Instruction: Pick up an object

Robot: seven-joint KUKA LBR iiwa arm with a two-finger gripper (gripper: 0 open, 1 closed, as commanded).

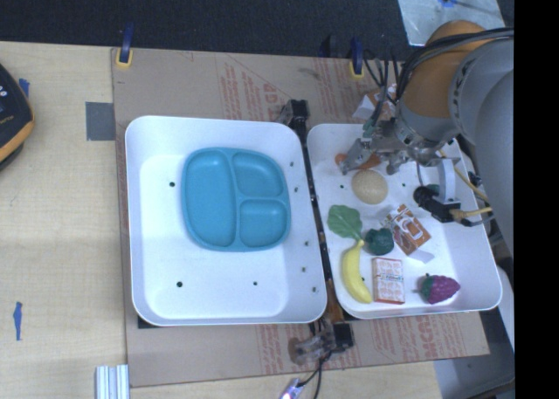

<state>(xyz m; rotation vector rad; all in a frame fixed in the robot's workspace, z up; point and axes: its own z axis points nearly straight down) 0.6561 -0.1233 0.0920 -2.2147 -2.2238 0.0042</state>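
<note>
My gripper [372, 160] hangs over the far end of the right bin [476, 297], with its grey fingers [352, 160] spread open. A pale beige round object [369, 186] lies just in front of it, apart from the fingers. A small orange bit [374, 161] shows beneath the gripper; I cannot tell what it is. Further forward lie a green leaf [344, 219], a dark green broccoli piece [378, 241], a yellow banana [353, 272], a red and white packet [388, 280], a brown snack packet [408, 230] and a purple berry cluster [439, 287].
The left bin [157, 292] holds a blue divided plate [236, 198]. The arm's grey and orange body [454, 74] looms over the right bin's far right corner. Blue clamps [125, 44] pin the brown board at the back edge.
</note>
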